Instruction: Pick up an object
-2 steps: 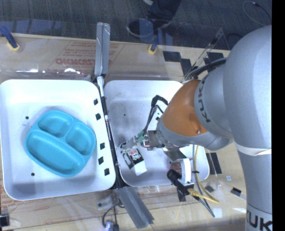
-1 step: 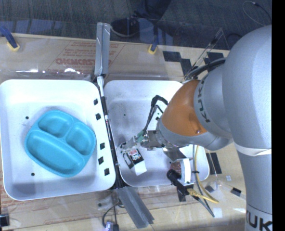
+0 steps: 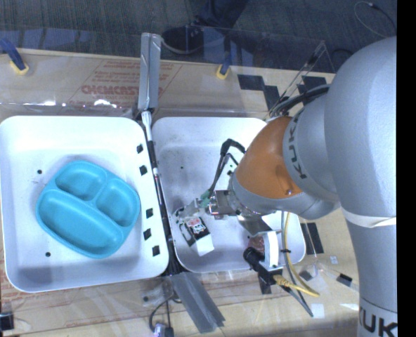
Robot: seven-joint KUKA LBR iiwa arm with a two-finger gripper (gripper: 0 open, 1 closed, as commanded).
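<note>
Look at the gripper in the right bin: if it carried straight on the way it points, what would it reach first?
Probably the small white box lying just past the gripper on the floor of the right bin. Depth is hard to judge from this slanted view, so it may already be touching.

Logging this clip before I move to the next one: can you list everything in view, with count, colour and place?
Bins: two, white, side by side on the bench.
Divided tray: one, light blue, three compartments, lying in the left bin.
Small box: one, white with dark and red markings, near the front of the right bin.
Clamps: two, blue and yellow, on the bench's far edge.
Arm: one, grey with an orange band, reaching over the right bin.
Pincer: one, dark, just above the small box.
</note>
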